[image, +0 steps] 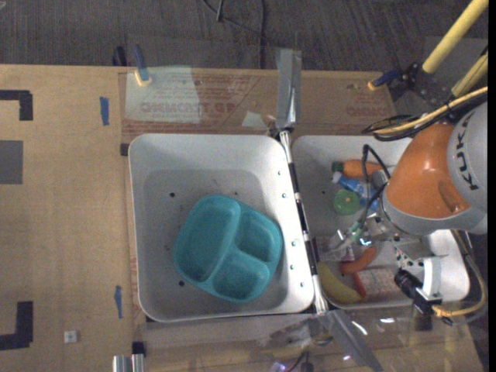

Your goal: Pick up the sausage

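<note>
Where the claw stands: the claw [361, 235] is low in the right bin [310, 149], under the orange band of the arm [422, 184].
Claw state: cannot be told; the wrist covers it from above, and whether it is parted or closed is hidden.
Sausage: one reddish sausage [359, 263] lies on the bin floor just on the near side of the claw, close to it; whether they touch cannot be told.
Done so far: the arm appears to have reached the right spot above the clutter, by the look of it.
Left to do: nothing shows the sausage between the claw's tips or off the floor, so the grip and the lift both seem to remain.
Banana: one banana [338, 284], beyond the sausage from the claw, toward the near left corner.
Pink packet: one pink packet [378, 283], on the near side of the claw, just beside the sausage.
Green round toy: one green round toy [346, 201], just on the far side of the claw.
Orange item: one orange item [354, 167], carrot-like, farther off on that same far side.
Bins: two, the left bin [155, 161] well away to the claw's left in the view.
Teal divided plate: one teal divided plate [227, 246], three compartments, in the left bin.
</note>
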Robot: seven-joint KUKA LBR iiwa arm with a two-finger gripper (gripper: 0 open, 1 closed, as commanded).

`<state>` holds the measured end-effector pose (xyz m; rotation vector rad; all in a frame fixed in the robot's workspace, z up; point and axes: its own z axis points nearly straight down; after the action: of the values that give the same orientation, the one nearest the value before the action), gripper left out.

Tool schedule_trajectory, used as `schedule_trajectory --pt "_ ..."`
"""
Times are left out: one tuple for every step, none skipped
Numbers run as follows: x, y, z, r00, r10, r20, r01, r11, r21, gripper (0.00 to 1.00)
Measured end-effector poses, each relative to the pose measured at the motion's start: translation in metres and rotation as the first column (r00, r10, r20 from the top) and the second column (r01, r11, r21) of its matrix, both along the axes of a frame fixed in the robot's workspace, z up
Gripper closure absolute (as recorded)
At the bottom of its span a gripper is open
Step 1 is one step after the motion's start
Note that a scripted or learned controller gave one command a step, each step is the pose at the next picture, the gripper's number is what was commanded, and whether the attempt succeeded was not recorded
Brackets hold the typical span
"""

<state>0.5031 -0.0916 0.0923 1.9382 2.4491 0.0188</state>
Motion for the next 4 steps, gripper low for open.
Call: schedule_trajectory --pt "0.002 -0.002 0.012 1.0 -0.003 0.009 0.003 1.0 -0.002 1.0" --pt "0.002 -0.002 0.012 1.0 -0.003 0.009 0.003 1.0 -0.003 0.0" --pt "-0.017 -0.015 0.0 0.947 0.321 -0.003 -0.321 0.947 -0.003 0.0" --pt "-0.016 -0.018 0.012 0.949 0.316 0.005 -0.316 0.949 -0.009 1.0"
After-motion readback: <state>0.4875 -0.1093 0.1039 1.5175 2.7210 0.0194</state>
